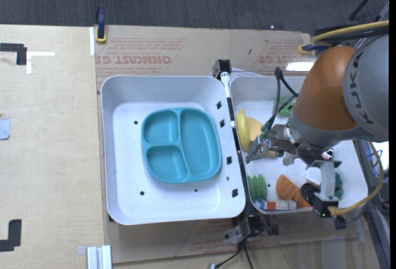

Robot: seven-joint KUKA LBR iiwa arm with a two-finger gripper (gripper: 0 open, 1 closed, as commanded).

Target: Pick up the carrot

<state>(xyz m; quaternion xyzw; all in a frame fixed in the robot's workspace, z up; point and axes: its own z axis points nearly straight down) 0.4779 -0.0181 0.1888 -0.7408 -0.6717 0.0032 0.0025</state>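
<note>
The carrot (pixel 287 188) is an orange piece lying near the front of the right bin (pixel 247 85). The arm comes in from the right, its orange band and grey wrist covering much of that bin. My gripper (pixel 261 146) hangs low over the bin's left side, just behind and to the left of the carrot, next to a yellow toy. Nothing orange shows in the gripper. The carrot's right end is partly hidden by a black part of the arm.
The left bin (pixel 117 156) holds a blue divided plate (pixel 181 145). In the right bin lie a yellow toy (pixel 244 128), a green ribbed toy (pixel 257 186), a white-and-red tube (pixel 276 204) by the front wall, and green pieces (pixel 338 185) under the arm.
</note>
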